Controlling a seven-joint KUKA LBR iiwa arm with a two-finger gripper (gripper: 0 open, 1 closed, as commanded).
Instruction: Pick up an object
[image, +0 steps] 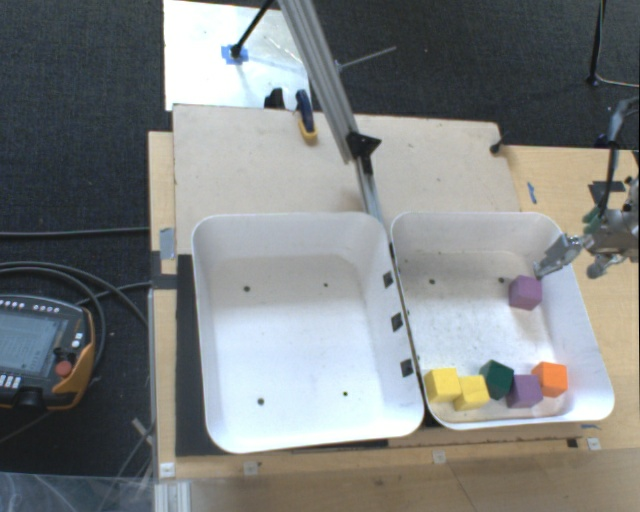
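From my remote seat, the wooden table (440, 160) sits on dark carpet (80, 120), with the left bin (215, 240) beside the right bin (585, 330), where a purple cube (525, 292) sits near the right wall, well apart from the yellow (443, 384), green (497, 378), purple and orange (550, 378) blocks crowding the front edge. Plenty of bare floor mid-bin. The end effector (553, 258) hangs over the right rim just beside that cube, and I can't tell how far open it is or whether it holds anything.
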